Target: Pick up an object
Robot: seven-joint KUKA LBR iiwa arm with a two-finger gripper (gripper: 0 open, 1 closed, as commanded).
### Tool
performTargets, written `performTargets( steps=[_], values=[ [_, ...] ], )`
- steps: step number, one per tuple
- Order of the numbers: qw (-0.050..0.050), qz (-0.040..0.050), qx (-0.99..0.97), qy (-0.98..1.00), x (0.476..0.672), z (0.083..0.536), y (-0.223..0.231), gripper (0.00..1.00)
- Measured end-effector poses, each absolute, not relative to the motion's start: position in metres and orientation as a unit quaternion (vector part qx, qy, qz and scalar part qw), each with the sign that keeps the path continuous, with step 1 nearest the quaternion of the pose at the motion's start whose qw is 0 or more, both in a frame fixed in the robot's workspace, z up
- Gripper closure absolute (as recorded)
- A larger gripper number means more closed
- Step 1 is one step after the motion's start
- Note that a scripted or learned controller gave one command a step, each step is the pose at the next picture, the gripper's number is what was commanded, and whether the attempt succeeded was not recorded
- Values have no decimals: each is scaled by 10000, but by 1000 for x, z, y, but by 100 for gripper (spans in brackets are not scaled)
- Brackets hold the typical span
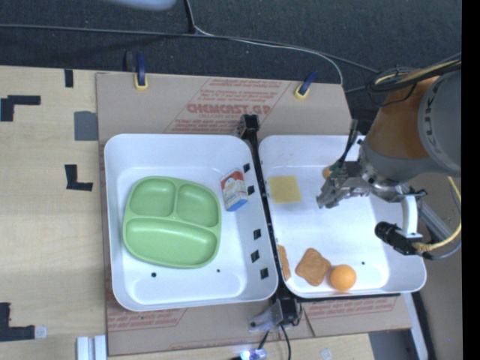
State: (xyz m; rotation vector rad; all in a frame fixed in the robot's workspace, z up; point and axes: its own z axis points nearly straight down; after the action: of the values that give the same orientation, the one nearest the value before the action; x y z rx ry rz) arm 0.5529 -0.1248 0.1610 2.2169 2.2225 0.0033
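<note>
Gripper (328, 199) at the end of the grey arm with its orange band (409, 137) hung over the right-hand shallow white plastic bin (390, 272), just right of the pale yellow square sponge-like slab (285, 189); whether anything sat between its tips could not be told.

Taking that yellow slab as the landmark and going left to right: far to its left, in the left-hand shallow white bin (131, 287), lay a smooth light-green plastic plate with three compartments (172, 222), rounded at the corners. Between plate and slab, just across the black divider, a small white carton with red and blue print (235, 190) lay tilted, its long axis running from upper right to lower left. The slab itself lay flat, edges roughly square to the bin walls. Below the slab sat a lumpy orange-brown bread-like piece (313, 266), and touching its right side a small smooth orange ball (343, 277).
</note>
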Motion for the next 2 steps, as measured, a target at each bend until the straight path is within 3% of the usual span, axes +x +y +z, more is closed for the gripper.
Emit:
performTargets(
  steps=[2],
  values=[
    [16, 8, 7065, 7077, 557, 253, -126, 100]
  ],
)
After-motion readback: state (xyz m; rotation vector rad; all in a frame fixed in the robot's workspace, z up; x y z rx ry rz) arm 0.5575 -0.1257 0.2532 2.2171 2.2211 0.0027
